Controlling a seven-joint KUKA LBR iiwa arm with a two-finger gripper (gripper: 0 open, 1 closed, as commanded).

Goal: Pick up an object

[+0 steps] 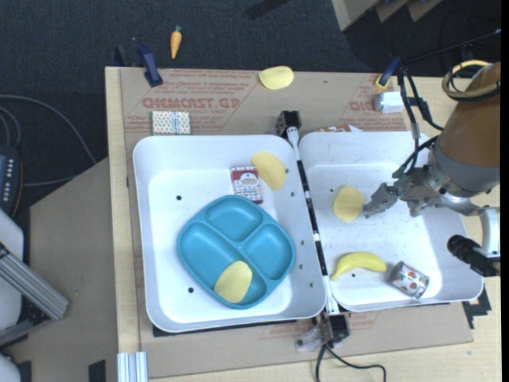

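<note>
In the right bin (pixel 445 249) lie a flat yellow piece (pixel 347 203), a banana (pixel 358 263) and a small red-and-white can (pixel 409 279) near the front. My gripper (pixel 380 202) hangs low over this bin, its tip just to the right of the yellow piece and very close to it. Nothing can be seen held in it. The grey arm with its orange band reaches in from the right.
The left bin (pixel 159 213) holds a blue divided plate (pixel 254 241) with a yellow item (pixel 234 281) on it, a red-and-white can (pixel 247 184) and a yellow piece (pixel 269 169). On the cardboard behind lie a yellow lemon shape (pixel 276 77), a patterned packet (pixel 171 122) and a white box (pixel 390 102).
</note>
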